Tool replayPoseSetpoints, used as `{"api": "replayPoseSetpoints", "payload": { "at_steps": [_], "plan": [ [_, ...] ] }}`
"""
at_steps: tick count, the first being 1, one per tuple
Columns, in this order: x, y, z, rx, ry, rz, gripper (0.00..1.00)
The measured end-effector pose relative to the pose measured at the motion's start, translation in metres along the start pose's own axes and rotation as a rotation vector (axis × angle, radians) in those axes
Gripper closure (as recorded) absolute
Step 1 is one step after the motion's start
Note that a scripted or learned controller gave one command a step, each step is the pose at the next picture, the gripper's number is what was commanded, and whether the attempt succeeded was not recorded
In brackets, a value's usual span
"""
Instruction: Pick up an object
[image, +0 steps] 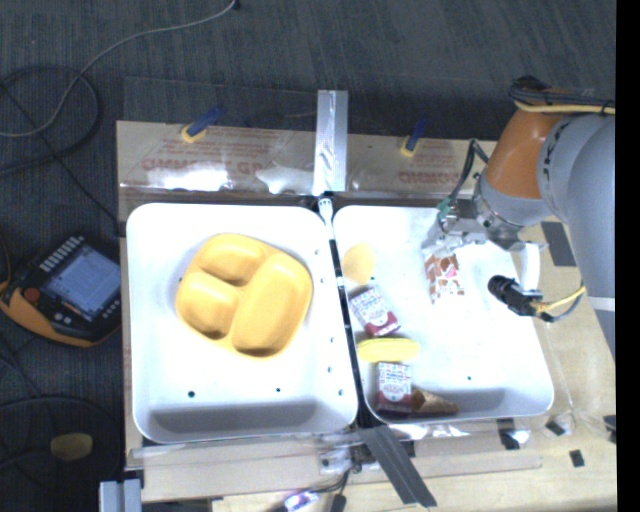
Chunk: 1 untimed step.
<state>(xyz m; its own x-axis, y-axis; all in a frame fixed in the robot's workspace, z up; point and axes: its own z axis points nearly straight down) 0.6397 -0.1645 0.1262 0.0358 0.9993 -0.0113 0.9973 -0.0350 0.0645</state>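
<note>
My gripper (447, 235) is over the back right part of the right bin (500, 370), on the grey arm with the orange band (520, 155). A small red and white packet (444, 276) sits directly at the gripper's tip, either touching it or just below it. I cannot make out whether it is held. Along the right bin's left side lie a round yellow piece (358, 262), a red and white sachet (375, 310), a flat yellow piece (388, 349), another red sachet (394, 383) and a brown scrap (432, 404).
A large yellow lumpy object (243, 293) occupies the middle of the left bin (160, 390). A black cable plug (508, 293) hangs off the arm over the right bin. An orange handheld pendant (65, 288) lies on the floor at the left.
</note>
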Motion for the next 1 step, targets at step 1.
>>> {"api": "replayPoseSetpoints", "payload": {
  "at_steps": [1],
  "plan": [
    [0.015, -0.0432, -0.087, 0.066, 0.008, 0.076, 1.0]
  ]
}}
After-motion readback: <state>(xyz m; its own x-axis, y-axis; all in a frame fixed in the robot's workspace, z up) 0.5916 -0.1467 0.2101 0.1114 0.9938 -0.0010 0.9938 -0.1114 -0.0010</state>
